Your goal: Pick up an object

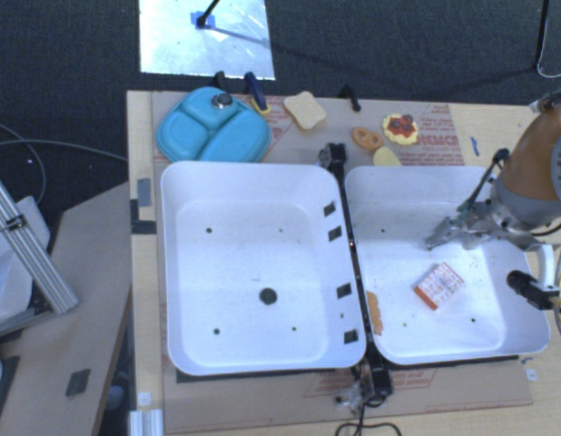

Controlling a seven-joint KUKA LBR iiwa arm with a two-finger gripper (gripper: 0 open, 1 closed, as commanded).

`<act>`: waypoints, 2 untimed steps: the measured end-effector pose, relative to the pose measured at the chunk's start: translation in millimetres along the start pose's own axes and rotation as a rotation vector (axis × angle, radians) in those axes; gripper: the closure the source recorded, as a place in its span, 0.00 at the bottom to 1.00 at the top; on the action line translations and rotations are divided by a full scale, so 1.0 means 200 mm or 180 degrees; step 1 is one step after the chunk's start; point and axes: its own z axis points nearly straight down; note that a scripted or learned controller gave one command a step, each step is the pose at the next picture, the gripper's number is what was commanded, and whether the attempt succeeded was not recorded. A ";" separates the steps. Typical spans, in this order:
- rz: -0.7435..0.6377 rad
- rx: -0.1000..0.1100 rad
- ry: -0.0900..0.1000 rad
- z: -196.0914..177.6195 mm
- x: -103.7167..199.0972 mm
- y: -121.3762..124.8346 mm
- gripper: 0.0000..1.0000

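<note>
A small orange-and-white box (438, 285) lies flat on the floor of the right bin (398, 184), right of its middle. My gripper (441, 236) hangs low over the same bin, just above and slightly behind the box, with a gap between them. It reaches in from the grey arm with the orange band (535, 166) at the right. A thin orange piece (373, 312) lies against the right bin's left wall. A small dark round object (268, 295) sits on the floor of the left bin (190, 189).
Behind the bins on the bench lie a blue sectioned plate (212, 127), a toast-shaped toy (305, 110), a pretzel-like piece (366, 138), a round red-and-yellow toy (400, 128) and a pale yellow piece (386, 157). A black divider (349, 252) runs between the bins.
</note>
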 end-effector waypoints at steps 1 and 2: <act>0.0009 -0.0006 0.0005 -0.01 0.00 -0.39 0.00; 0.0002 -0.0020 -0.0002 -0.01 0.00 -0.50 0.00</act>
